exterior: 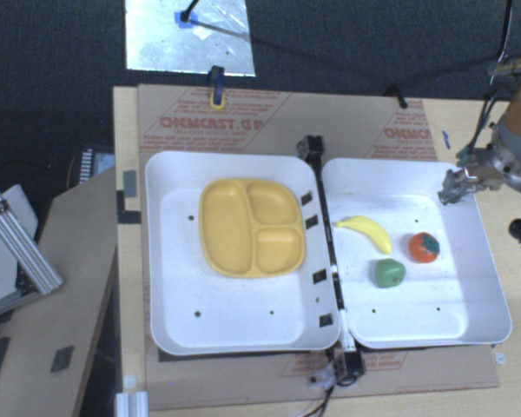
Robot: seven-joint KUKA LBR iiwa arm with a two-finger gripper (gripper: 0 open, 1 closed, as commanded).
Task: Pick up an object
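In the right bin lie three small objects: a yellow banana near the bin's left side, a red-orange tomato-like fruit to its right, and a green pepper-like piece below and between them. My gripper hangs at the bin's upper right edge, above and to the right of the red fruit and apart from all three. I see nothing held in it.
The left bin holds a yellow divided plate with three compartments. A black clip rail joins the two bins. Cardboard lies under both bins, and a cable runs behind the arm at the right.
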